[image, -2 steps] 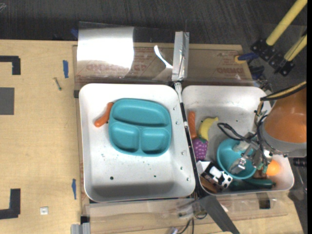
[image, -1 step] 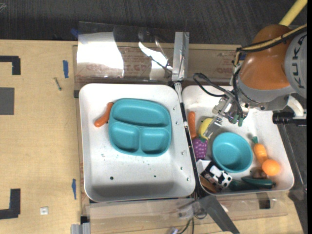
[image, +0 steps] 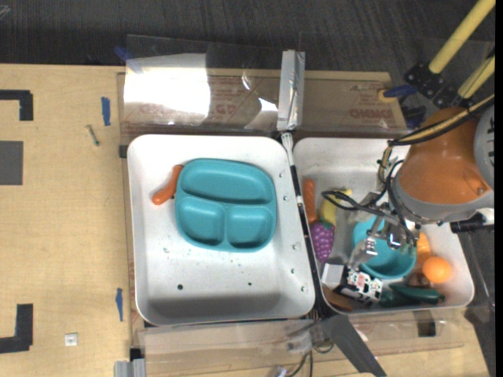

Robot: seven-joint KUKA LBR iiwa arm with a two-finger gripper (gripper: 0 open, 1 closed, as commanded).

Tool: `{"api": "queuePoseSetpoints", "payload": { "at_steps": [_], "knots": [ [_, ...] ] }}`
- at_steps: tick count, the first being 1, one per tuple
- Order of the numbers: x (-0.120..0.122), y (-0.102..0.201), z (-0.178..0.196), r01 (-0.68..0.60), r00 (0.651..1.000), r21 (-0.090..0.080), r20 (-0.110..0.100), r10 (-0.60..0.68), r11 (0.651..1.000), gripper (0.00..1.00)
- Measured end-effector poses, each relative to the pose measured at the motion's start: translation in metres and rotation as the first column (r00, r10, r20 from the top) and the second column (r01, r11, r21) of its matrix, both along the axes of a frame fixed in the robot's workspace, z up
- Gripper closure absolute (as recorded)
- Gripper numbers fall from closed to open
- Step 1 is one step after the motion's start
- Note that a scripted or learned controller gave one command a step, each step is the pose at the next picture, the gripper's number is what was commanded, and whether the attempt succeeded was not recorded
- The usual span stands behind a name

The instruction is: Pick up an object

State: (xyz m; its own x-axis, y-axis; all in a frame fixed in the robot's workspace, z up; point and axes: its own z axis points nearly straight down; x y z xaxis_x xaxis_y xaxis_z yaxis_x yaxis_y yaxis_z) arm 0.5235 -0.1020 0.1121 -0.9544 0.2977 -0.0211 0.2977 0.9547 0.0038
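Objects crowd the right bin (image: 464, 293) at lower right; jaws hover over the teal bowl (image: 391, 262), state unclear; descent comes next.

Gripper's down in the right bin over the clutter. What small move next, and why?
Probably lift the gripper slightly and re-aim. It sits low in the right bin over the teal bowl, crowded by an orange ball and purple toy; nothing is visibly held.

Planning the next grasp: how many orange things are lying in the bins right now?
3: an orange piece beside the teal tray in the left bin, an orange stick and orange ball in the right bin. The arm may hide more.
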Motion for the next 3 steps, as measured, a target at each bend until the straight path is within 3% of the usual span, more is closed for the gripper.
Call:
{"api": "queuePoseSetpoints", "payload": {
  "at_steps": [1,2,3],
  "knots": [
    [-0.031,-0.005,0.007,0.049,0.999,-0.001,0.023,-0.049,0.999,0.00],
    [-0.002,-0.020,-0.023,0.073,0.997,0.002,-0.002,-0.073,0.997,0.00],
    [-0.008,-0.004,-0.023,0.242,0.970,0.003,-0.006,-0.242,0.970,0.00]
  ]
}}
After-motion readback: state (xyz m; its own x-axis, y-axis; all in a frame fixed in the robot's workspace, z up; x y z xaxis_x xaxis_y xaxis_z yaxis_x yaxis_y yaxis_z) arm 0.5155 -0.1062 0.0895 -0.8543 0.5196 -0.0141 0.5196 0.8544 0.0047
